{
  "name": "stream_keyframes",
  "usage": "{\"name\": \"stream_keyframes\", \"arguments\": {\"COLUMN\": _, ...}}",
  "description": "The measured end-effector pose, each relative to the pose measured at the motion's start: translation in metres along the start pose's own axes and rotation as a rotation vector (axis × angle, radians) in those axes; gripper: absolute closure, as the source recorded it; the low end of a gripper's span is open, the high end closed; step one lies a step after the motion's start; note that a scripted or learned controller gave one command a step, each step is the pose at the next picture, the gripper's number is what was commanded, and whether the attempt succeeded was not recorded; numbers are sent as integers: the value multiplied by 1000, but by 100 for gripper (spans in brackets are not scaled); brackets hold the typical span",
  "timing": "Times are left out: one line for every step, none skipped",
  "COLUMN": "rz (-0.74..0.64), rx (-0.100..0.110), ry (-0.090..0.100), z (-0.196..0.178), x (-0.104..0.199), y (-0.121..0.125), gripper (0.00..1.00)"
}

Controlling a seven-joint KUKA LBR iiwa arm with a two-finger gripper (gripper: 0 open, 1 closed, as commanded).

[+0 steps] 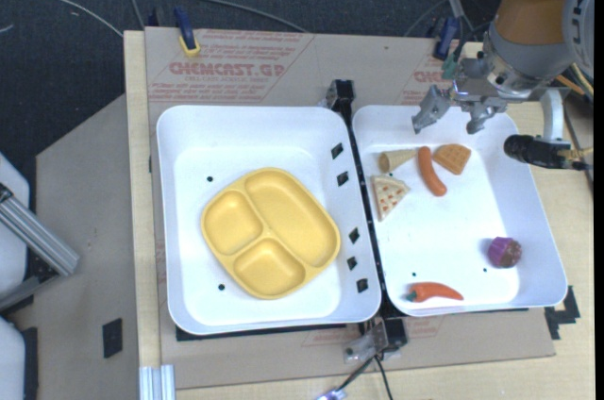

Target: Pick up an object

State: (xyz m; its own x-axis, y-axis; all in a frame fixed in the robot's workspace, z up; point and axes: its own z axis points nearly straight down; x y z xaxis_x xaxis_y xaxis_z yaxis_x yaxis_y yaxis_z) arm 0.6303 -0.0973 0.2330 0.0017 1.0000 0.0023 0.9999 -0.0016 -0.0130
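Observation:
In the right bin lie several toy foods: a sausage, an orange waffle-like piece, a tan wedge, a sandwich triangle, a purple lump and a red chili pepper. My gripper hangs above the bin's far edge, just behind the sausage and waffle piece. Its fingers are spread apart and there is nothing between them.
The left bin holds a yellow divided plate. A black divider with clips runs between the bins. Cardboard lies under both bins, with blue clamps at the back. Cables cross the dark floor behind.

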Motion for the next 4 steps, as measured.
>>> {"name": "stream_keyframes", "arguments": {"rz": -2, "rx": -12, "ry": -1, "z": -6, "x": 0, "y": 2, "gripper": 0}}
{"name": "stream_keyframes", "arguments": {"rz": -2, "rx": -5, "ry": 0, "z": 54, "x": 6, "y": -3, "gripper": 0}}
{"name": "stream_keyframes", "arguments": {"rz": -1, "rx": -5, "ry": -1, "z": 104, "x": 5, "y": -13, "gripper": 0}}
{"name": "stream_keyframes", "arguments": {"rz": -2, "rx": -14, "ry": -3, "z": 146, "x": 5, "y": -10, "gripper": 0}}
